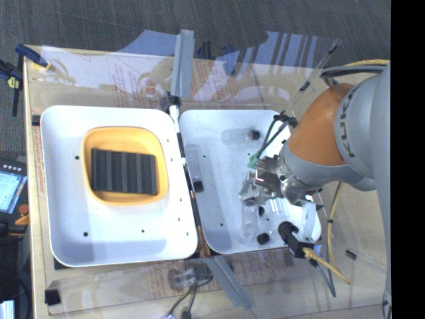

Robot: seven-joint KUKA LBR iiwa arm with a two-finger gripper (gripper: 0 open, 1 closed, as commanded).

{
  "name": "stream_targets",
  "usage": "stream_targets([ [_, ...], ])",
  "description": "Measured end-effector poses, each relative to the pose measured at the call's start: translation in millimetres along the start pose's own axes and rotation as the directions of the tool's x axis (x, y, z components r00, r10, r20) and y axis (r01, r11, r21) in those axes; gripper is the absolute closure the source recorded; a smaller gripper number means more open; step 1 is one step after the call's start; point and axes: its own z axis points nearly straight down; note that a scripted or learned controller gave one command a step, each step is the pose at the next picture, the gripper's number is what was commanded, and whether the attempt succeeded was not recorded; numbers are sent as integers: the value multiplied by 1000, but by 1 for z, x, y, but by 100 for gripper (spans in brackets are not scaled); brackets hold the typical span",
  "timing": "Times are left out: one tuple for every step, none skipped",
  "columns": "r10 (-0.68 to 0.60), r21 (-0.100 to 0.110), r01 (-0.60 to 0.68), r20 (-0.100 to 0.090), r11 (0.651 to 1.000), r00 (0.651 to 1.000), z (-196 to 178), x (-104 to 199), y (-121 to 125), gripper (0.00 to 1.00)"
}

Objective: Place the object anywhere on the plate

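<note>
1. The end effector (pixel 255 195) sat low in the right bin (pixel 212 231), lower right of the frame; whether it was clenched or released could not be told.
2. A clear, bottle-like object (pixel 238 137) lay above it, apart, near the bin's upper edge.
3. The yellow plate (pixel 96 145) lay in the left bin (pixel 60 231), well apart; a glancing grasp on that see-through, rounded object could probably slip during the carry across the dividing rims.

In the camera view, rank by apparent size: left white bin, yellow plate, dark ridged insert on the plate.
1. left white bin
2. yellow plate
3. dark ridged insert
Each lies within the one before, so the order is clear.
</note>
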Motion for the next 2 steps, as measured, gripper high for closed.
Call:
stream_targets([
  [-315,-1,315,1,949,949,-80,72,38,100],
  [-418,3,418,0,909,909,-53,122,44,100],
])
